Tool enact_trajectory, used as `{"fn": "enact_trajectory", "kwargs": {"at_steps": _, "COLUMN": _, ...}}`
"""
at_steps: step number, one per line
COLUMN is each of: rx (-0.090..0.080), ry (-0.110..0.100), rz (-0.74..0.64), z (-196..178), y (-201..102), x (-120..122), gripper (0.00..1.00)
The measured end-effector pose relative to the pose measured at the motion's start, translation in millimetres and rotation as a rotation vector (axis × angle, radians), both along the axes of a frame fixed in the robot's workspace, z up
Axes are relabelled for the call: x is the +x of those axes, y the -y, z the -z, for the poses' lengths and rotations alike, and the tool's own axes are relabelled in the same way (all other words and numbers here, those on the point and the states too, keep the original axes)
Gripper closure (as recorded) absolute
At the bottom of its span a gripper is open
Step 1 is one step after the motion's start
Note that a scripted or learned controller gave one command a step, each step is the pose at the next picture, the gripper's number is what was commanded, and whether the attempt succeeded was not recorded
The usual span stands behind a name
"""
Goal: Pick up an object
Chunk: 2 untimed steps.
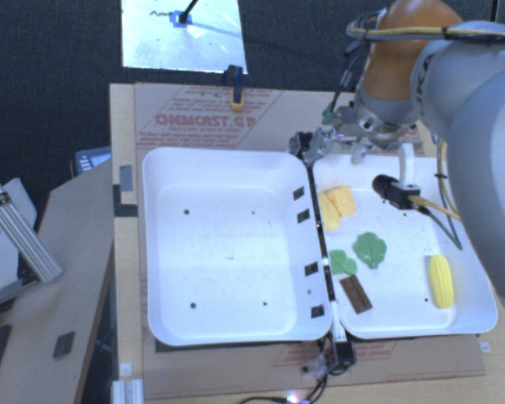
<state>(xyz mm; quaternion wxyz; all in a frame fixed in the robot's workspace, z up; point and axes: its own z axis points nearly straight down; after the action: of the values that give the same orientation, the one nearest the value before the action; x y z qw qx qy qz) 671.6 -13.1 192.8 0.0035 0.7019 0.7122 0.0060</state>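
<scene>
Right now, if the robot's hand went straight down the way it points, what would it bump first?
Probably the far end of the rim where the two white bins meet; the hand hangs over it. The yellow pieces in the right bin lie nearer the camera. One view leaves depth unsure.

Pale wooden bench (124, 310) seen from above at a slant, bearing a cardboard sheet (202, 120) and two white bins.

Most of the bench top is covered by the flat brown sheet, which is printed with red lettering near its far edge. The left bin (227, 251) and the right bin (404, 305) are set side by side on the sheet, touching along their inner rims, where a row of small black clips (304, 217) is seen. A small yellow and dark piece (235, 91) is stood at the sheet's far edge. A bare strip of bench is left showing on the left.
</scene>
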Motion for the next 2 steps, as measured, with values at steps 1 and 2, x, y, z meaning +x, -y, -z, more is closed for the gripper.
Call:
{"fn": "enact_trajectory", "kwargs": {"at_steps": 1, "rx": -0.001, "ry": 0.001, "rz": 0.005, "z": -102.0, "y": -38.7, "x": -0.9, "gripper": 0.0}}
{"fn": "enact_trajectory", "kwargs": {"at_steps": 2, "rx": 0.001, "ry": 0.006, "rz": 0.003, "z": -239.2, "y": -103.3, "x": -15.1, "gripper": 0.0}}
